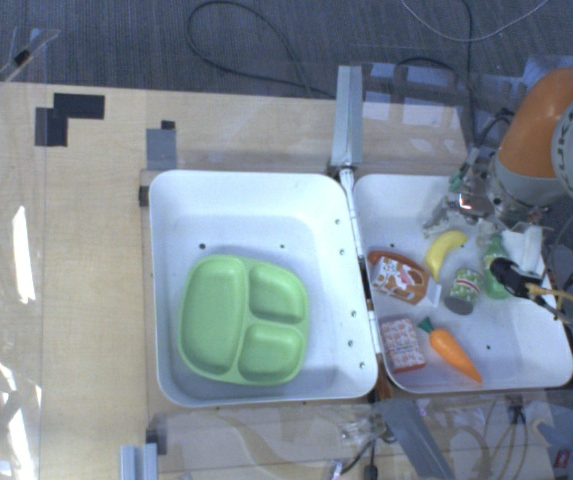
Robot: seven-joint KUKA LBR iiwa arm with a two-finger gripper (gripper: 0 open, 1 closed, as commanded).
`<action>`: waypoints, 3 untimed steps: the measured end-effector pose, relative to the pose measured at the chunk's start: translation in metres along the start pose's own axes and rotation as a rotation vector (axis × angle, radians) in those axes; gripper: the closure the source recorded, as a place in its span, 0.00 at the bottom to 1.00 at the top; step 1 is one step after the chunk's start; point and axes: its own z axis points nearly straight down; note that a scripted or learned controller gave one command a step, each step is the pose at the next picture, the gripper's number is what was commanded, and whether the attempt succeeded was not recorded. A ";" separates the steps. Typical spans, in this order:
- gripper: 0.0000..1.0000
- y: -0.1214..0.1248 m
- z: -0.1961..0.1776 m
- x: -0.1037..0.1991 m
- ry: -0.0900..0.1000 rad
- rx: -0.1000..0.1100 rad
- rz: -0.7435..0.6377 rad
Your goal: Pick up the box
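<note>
A small pink-red box (403, 343) lies flat near the front left corner of the right bin (526, 368). Just behind it, against the bin's left wall, a red-orange packet (398, 276) with a printed picture also lies flat. My gripper (458, 206) hangs over the back of the right bin, just behind the yellow banana (444, 251), well away from the box. I see nothing held in it. The grey arm with its orange band (546, 128) comes in from the upper right.
An orange carrot (453, 354) lies right of the box. A small green-labelled can (464, 290) and a green item (493, 261) sit mid-bin. The left bin (176, 208) holds a green divided plate (244, 319). A metal divider post (347, 118) stands between the bins.
</note>
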 end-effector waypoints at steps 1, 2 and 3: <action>0.00 -0.085 0.022 0.046 0.002 -0.005 0.110; 0.00 -0.012 0.024 0.043 0.001 -0.004 0.297; 1.00 -0.011 0.013 0.046 0.002 -0.006 0.288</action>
